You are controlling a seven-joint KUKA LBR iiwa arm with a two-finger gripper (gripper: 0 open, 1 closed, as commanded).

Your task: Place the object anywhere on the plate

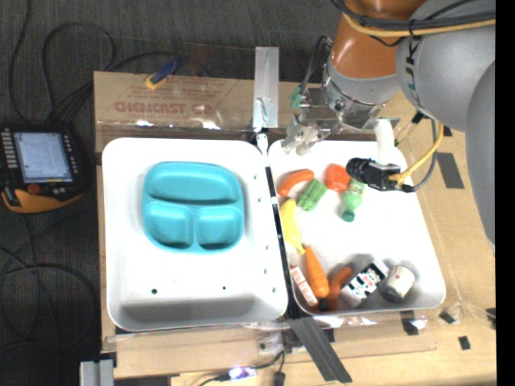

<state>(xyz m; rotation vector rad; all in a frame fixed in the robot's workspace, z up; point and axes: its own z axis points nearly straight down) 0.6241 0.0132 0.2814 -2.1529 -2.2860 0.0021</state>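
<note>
Bench (455, 215) bears left bin (121, 240), right bin (402, 232) side by side, touching.

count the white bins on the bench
2. The left bin holds the blue plate. The right bin holds the toy food, with the gripper above its far-left corner.

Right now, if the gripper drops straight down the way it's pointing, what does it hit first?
Probably bare floor at the far-left corner of the right bin. The gripper hangs there, short of the orange carrot and green vegetable. Depth is uncertain.
</note>
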